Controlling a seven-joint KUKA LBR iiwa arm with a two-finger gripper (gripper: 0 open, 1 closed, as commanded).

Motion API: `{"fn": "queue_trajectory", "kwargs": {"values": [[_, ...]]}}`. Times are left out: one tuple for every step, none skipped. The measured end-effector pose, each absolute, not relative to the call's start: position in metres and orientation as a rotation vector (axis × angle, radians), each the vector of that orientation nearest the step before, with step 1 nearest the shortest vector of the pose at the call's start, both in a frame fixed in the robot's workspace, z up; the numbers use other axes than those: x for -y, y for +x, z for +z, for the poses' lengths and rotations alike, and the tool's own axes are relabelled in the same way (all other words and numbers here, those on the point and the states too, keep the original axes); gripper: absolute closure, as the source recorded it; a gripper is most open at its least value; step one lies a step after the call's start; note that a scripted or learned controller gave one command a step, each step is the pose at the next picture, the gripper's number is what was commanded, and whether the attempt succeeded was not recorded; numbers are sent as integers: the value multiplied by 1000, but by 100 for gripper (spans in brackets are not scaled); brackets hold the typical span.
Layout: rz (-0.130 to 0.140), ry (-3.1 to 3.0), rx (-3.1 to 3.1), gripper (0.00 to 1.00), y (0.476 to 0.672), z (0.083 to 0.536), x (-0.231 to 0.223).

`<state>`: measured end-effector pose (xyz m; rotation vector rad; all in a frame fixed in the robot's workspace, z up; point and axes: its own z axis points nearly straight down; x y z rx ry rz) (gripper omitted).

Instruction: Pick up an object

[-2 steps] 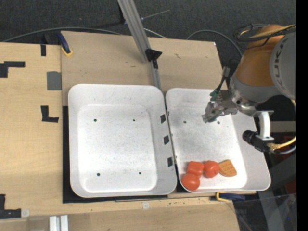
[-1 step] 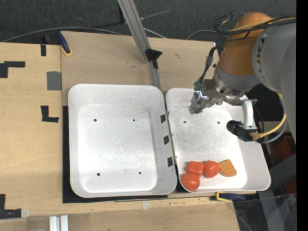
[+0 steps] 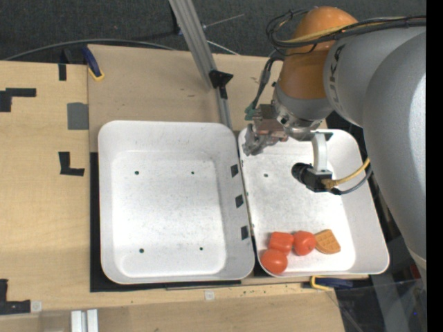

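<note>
Up over the right bin's (image 3: 360,185) far-left corner hangs the gripper (image 3: 257,142), finger state impossible to tell, well apart from three red pieces (image 3: 285,249) and an orange piece (image 3: 328,242).

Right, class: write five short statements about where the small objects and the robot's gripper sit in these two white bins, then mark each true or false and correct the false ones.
1. The three red rounded pieces lie in the right-hand white bin. True.
2. The small orange-tan wedge-shaped piece lies in the left-hand white bin. False: it lies in the right-hand bin, just right of the red pieces.
3. The gripper is near the far left corner of the right-hand bin. True.
4. The gripper is directly over the red pieces. False: they lie at the bin's near edge, well apart from it.
5. A grey metal bar slants across the bench behind the bins. True.
</note>
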<state>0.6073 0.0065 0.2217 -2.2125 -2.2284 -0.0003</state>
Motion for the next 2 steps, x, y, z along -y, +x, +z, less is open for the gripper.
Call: {"fn": "queue_trajectory", "kwargs": {"values": [[0,-2215,2227,100,628,214,-53],[-3,-2215,2228,100,653,230,-93]]}}
